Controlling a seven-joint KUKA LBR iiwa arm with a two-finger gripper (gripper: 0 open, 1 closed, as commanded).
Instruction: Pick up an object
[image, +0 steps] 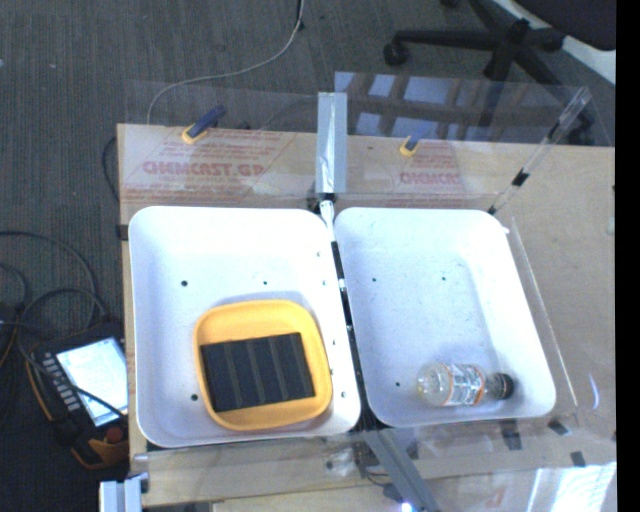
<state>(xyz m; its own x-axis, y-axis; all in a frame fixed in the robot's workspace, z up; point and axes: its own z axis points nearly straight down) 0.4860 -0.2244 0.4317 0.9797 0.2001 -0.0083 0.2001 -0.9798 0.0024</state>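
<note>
Bottle (463, 385) lying in right bin (440, 250); yellow tray (262, 364) in left bin (200, 250).

Dark grey ribbed carpet floor (120, 60) lay around the light wooden surface (580, 200). A black star-shaped office chair base (480, 45) stood at top right. Black cables (40, 290) and a thin pale wire (270, 50) trailed across the carpet. Light was bright, even.

The tabletop (575, 210) carries two shallow white bins side by side, the left bin (160, 250) and the right bin (420, 250) touching along their inner rims, both close to its front edge.
</note>
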